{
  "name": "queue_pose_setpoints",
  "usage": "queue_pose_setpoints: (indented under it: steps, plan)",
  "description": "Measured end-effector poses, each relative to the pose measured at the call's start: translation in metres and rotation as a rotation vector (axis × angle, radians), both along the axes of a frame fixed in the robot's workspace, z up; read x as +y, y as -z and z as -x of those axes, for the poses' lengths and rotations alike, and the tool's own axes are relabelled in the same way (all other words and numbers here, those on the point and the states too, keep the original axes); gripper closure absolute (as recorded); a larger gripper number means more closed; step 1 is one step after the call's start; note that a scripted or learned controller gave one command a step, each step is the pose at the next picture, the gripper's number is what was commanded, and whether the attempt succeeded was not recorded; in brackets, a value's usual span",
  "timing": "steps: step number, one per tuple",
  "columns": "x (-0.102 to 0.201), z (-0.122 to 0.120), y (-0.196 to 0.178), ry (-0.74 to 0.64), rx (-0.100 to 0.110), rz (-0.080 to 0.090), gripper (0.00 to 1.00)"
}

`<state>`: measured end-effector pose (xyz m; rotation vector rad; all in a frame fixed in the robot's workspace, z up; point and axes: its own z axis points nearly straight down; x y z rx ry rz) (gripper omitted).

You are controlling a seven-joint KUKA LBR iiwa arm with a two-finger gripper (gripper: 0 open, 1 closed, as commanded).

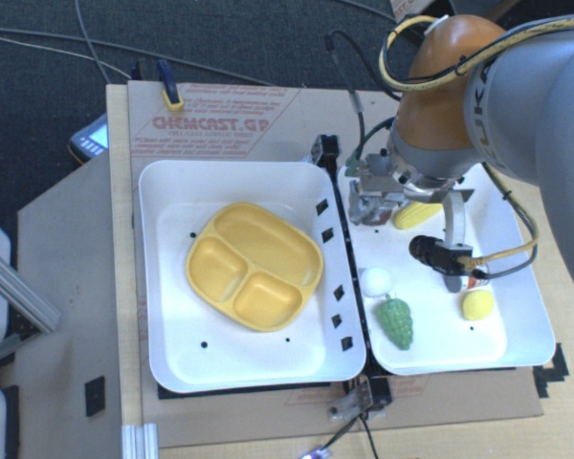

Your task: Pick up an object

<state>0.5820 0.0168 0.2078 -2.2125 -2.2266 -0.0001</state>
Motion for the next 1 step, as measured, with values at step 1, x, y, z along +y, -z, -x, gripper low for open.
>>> queue_pose_setpoints:
  steps: [1]
  plan:
    - [0.0572, -0.0194, -0.0116, -0.001, -0.002, 0.000, 1.00]
